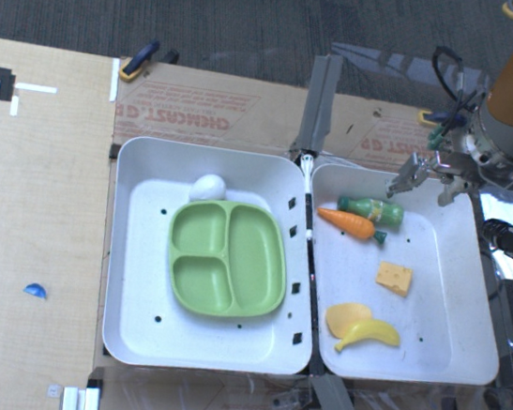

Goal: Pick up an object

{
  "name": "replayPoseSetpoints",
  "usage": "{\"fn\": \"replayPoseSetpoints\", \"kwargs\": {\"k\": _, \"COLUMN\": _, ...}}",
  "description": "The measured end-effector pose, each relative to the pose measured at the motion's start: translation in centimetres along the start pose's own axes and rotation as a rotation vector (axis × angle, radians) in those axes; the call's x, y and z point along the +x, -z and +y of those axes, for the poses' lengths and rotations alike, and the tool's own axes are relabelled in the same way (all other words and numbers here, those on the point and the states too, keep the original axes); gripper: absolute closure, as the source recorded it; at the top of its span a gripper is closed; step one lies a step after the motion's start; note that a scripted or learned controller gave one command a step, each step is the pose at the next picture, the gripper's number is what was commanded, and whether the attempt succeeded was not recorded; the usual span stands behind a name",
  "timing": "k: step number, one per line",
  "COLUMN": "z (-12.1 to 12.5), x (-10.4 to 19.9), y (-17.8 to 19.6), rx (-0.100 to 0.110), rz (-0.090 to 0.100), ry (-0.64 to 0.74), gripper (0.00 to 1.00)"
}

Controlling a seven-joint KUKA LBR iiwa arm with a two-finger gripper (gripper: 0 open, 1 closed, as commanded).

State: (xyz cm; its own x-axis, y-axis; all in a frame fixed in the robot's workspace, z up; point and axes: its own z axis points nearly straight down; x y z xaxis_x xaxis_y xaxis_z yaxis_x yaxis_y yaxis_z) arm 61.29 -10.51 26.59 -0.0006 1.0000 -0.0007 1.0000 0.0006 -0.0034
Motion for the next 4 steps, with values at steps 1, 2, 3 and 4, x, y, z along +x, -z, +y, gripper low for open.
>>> {"fn": "replayPoseSetpoints", "kwargs": {"k": 1, "z": 4.0, "x": 0.3, "y": -12.6, "rx": -0.002, "rz": 0.000, "ry": 0.255, "gripper": 0.00}}
{"fn": "replayPoseSetpoints", "kwargs": {"k": 2, "z": 3.8, "x": 2.9, "y": -7.4, "rx": -0.004, "rz": -0.001, "ry": 0.161, "gripper": 0.00}}
{"fn": "replayPoseSetpoints", "kwargs": {"k": 3, "z": 4.3, "x": 0.6, "y": -14.6, "rx": -0.006, "rz": -0.001, "ry": 0.434, "gripper": 0.00}}
{"fn": "replayPoseSetpoints", "kwargs": {"k": 4, "z": -3.1, "x": -1.4, "y": -17.5, "rx": -0.002, "rz": 0.000, "ry": 0.535, "gripper": 0.00}}
